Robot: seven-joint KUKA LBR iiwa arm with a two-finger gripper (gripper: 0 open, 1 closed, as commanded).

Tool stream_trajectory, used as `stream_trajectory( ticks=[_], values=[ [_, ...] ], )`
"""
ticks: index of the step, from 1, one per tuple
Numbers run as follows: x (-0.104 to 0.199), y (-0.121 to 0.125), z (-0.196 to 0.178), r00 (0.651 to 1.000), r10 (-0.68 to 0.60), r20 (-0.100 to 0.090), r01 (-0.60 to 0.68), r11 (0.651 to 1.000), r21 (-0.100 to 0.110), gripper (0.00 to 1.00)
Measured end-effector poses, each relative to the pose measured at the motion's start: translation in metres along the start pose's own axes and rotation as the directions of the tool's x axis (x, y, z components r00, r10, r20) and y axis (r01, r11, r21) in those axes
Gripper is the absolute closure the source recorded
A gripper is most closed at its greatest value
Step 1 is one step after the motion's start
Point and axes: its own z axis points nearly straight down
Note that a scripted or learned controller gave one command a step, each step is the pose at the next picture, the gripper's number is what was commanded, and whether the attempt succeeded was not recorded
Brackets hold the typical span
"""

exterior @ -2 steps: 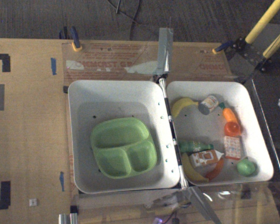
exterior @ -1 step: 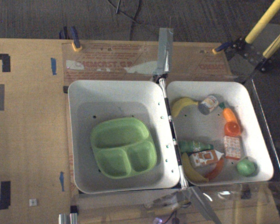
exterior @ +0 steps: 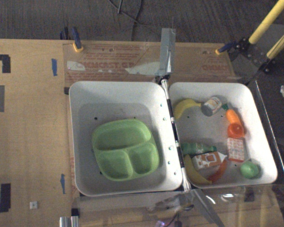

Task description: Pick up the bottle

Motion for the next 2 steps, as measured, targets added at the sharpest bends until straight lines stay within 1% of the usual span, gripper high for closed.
stream_trajectory(
  ticks=[1, 2],
  values=[
    [-0.032, -0.048, 0.059, 0.999, 0.05, -0.001, -0.05, 0.999, 0.005, 1.0],
    [-0.035, -0.045, 0.025, 0.927, 0.376, 0.001, -0.376, 0.927, 0.002, 1.0]
  ],
)
